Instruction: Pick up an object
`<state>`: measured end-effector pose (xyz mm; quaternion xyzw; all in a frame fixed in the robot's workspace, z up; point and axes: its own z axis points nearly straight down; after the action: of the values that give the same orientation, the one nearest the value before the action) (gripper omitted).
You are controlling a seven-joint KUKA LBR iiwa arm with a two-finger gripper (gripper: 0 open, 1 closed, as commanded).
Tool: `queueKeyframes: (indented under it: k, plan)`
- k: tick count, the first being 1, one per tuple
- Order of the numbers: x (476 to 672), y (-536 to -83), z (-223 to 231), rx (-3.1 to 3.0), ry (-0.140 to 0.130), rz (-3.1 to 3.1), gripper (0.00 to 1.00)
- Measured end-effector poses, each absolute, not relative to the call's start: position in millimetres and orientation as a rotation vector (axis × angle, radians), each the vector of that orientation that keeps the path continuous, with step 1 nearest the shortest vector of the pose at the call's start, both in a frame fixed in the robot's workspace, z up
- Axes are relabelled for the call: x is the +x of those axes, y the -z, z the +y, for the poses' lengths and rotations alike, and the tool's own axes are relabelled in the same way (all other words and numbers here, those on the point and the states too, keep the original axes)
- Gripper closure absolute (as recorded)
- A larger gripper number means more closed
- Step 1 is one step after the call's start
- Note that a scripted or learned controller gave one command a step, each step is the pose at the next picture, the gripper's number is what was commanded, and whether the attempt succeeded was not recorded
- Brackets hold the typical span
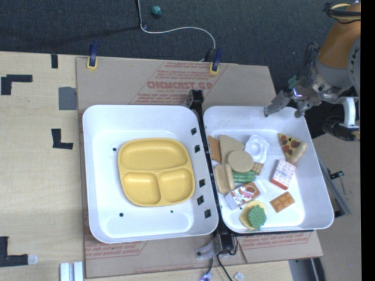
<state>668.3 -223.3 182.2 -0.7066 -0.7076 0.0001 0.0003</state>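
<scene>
A yellow divided tray (156, 171) is held in the left bin (96, 157); to the tray's right, the right bin (310, 209) is filled with toy foods, among them a pizza slice (291, 147), a waffle (282, 202) and a green broccoli piece (256, 216). The gripper (285, 106) is seen up and right of the tray, over the right bin's far rim, with fingers spread and nothing between them.

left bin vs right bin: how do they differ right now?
The left bin holds a single yellow divided plate; the right bin holds a clutter of small toy foods, such as a pizza slice. The gripper sits at the right bin's far rim, away from the left bin. Both are shallow and white.
</scene>
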Motion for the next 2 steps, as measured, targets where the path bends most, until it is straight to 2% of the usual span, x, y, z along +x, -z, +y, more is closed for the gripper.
queueKeyframes:
  k: [1,2]
  plan:
    - [652.6,-83,-152,-2.221,0.001,-2.224,0.00]
    - [655.5,-170,-188,-2.225,0.002,-2.224,0.00]
